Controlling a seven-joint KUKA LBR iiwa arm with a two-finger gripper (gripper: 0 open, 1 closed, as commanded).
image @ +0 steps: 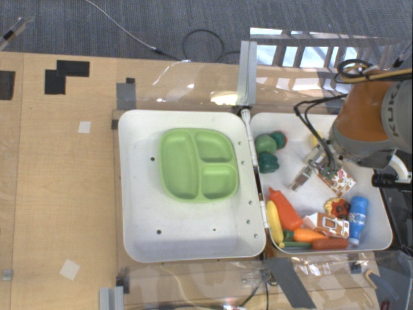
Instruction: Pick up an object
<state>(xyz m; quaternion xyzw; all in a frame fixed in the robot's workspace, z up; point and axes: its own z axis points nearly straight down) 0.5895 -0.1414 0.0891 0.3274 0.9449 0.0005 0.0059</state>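
Camera view: gripper [308, 173], grip state unclear, over right bin [384, 237] beside a patterned red-and-white packet [339, 181]

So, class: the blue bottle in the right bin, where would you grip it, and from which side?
Probably across the middle of the blue bottle, coming straight down from above. It lies on its side close to the bin's right wall, with a carton on its left, so the fingers would best close across its narrow width.

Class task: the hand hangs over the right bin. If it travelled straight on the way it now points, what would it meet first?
The hand points down and to the picture's left. Most likely it would meet the bare floor of the right bin first, short of the orange bottle; depth is unclear.
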